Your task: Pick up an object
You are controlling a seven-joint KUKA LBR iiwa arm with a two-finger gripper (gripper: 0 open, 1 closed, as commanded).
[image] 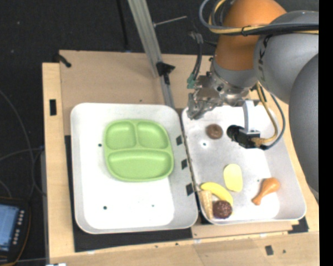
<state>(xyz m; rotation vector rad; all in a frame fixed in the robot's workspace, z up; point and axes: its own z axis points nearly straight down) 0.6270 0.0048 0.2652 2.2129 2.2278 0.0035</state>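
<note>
The approach step of the pick appears to be in hand, with nothing grasped so far. The end effector (195, 111) is seen at the far left corner of the right bin (283, 170), hanging from the grey arm (288, 54) below its orange band (245, 32). Whether its tips stand apart or together cannot be told from this slanting view, and no object is seen between them.

The candidate things are all found in the right bin. A small brown round piece (213, 131) is placed just right of and slightly nearer than the end effector, and is the closest of them. A pale yellow oval piece (232, 177) is found nearer in the bin, a banana (216, 191) lies at the near left beside a dark red round piece (222, 209), and an orange drumstick-shaped piece (266, 189) is set to the right.

In the left bin (89, 204) a green divided plate (139, 150) is set, well apart from the end effector.

The next move is judged to call for a choice of target, most likely the brown round piece, followed by a short shift over it and a straight descent, care being taken of the bin wall close by.
</note>
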